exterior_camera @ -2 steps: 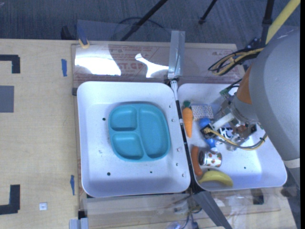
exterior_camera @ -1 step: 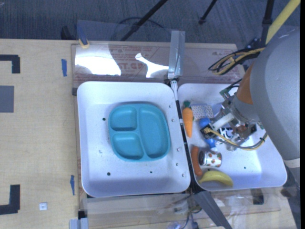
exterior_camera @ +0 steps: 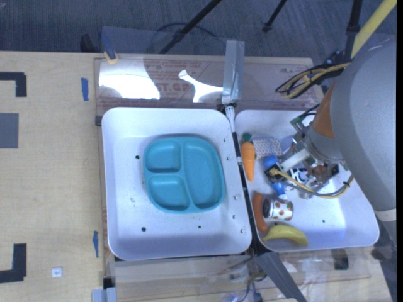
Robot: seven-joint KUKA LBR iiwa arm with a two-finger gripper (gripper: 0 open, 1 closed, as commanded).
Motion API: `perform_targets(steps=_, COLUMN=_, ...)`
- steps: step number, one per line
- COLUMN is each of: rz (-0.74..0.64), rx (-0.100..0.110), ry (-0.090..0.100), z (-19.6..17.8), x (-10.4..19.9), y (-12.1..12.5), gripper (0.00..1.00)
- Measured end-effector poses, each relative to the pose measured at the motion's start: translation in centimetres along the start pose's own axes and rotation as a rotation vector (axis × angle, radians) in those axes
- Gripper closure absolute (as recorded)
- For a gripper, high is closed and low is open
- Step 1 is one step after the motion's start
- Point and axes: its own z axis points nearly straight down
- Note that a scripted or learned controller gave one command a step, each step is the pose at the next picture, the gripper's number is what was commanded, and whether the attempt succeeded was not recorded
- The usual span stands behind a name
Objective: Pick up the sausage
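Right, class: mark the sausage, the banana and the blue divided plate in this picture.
sausage (exterior_camera: pixel 259 211): camera view, on its middle, along the right bin's left wall.
banana (exterior_camera: pixel 286 234): camera view, on the middle of its curve.
blue divided plate (exterior_camera: pixel 204 168): camera view, on the floor of its large right compartment.

teal plate (exterior_camera: pixel 184 172), orange carrot (exterior_camera: pixel 249 159), yellow banana (exterior_camera: pixel 285 234)

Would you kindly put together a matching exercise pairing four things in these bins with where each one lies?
Things:
1. turquoise divided plastic plate
2. orange carrot
3. yellow banana
4. reddish-brown sausage

Places:
A. near edge of the right bin
B. middle of the left bin
C. right bin, by the divider, far half
D. right bin, by the divider, beside the small white cup

Pairs: 1-B, 2-C, 3-A, 4-D
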Motion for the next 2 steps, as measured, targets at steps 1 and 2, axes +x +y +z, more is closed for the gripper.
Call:
perform_targets(steps=1, rz=0.000, rx=0.000, ry=0.000, z=0.00, x=0.00, y=0.00, gripper=0.00)
perform_targets(steps=2, rz=0.000, rx=0.000, ry=0.000, z=0.00, x=0.00, y=0.00, gripper=0.00)
